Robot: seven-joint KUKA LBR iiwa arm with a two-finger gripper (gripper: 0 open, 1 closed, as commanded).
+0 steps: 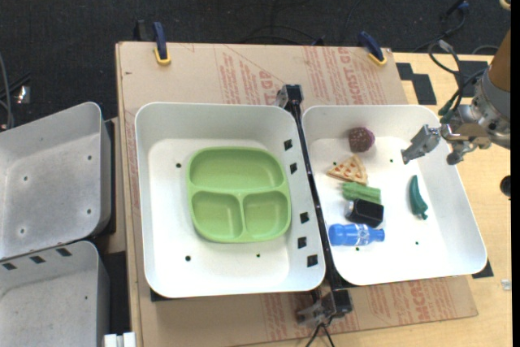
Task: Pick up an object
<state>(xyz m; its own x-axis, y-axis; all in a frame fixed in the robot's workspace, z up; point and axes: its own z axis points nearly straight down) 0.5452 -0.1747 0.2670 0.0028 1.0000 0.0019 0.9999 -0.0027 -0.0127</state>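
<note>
Nearest the camera sat the left bin (154,199), and every place below is given from it. It was a shallow white tray, and inside it, a little toward its left wall, lay a light green divided plate (240,193) with one long compartment along the far side and two smaller ones along the near side.

Touching the left bin's right wall stood the right bin (455,248), its twin, the two joined along a dark clip strip. All the loose objects lay in that second bin. Just beyond the shared wall, toward the near end, was a blue bottle (356,236) lying on its side. Slightly farther from the left bin sat a small black block (367,212), touching a green bar-shaped piece (361,193) on its far side. Beyond that lay a toy pizza slice (348,171), orange with dark spots, and farther again a dark reddish round ball (361,139). Well away from the left bin, near the second bin's right wall, lay a slim dark green curved object (418,197).

The arm came in from the side opposite the left bin, and the gripper (436,140) hovered over the right bin's far right part, above and apart from the curved green object. Its jaws were spread, with nothing between them; one grey finger (421,145) pointed back toward the left bin
</note>
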